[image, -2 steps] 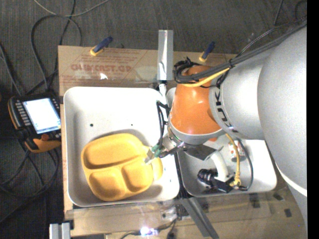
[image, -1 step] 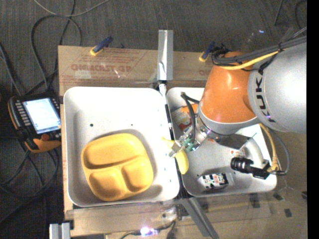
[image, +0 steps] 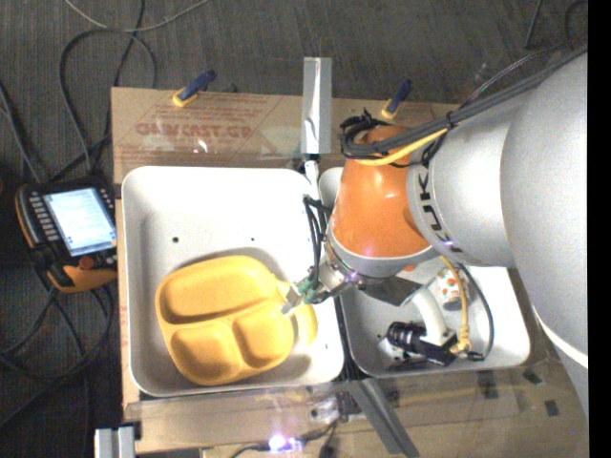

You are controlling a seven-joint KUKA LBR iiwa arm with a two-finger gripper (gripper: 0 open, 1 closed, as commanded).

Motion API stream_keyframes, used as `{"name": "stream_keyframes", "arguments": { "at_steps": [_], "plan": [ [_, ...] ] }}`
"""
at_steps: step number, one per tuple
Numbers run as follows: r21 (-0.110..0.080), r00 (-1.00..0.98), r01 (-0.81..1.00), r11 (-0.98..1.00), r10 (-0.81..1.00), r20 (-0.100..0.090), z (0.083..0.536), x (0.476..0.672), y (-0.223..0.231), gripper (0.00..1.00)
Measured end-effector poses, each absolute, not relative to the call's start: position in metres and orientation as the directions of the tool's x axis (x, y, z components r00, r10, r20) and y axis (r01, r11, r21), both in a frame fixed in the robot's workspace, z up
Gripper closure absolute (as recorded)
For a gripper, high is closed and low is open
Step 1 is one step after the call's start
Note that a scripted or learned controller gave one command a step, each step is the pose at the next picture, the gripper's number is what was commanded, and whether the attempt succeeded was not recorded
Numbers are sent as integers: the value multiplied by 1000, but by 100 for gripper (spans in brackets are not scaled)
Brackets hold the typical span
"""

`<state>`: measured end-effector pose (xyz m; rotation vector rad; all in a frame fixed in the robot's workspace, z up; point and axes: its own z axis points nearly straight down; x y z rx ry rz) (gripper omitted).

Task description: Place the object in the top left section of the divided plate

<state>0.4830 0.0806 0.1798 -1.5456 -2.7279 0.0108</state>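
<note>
A yellow divided plate (image: 227, 316) lies in the front half of the left white bin (image: 220, 198). It has one long section toward the back left and two smaller ones toward the front. My gripper (image: 298, 297) hangs over the plate's right rim, below the orange wrist band (image: 377, 213). A small greenish-white bit (image: 305, 285) shows at the gripper's tip; I cannot make out what it is or whether it is held. The plate's sections look bare.
The grey arm covers most of the right bin (image: 506, 322). A teach pendant (image: 72, 222) with a lit screen lies on the floor left of the bench. Cardboard (image: 200, 132) with two clamps stands behind the bins.
</note>
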Motion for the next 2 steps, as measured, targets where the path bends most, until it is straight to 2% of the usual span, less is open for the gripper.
{"name": "stream_keyframes", "arguments": {
  "at_steps": [1,2],
  "plan": [
    [-7,-451,893,451,893,0,225,484,60,100],
    [-6,-522,853,522,853,-1,293,501,81,100]
  ]
}}
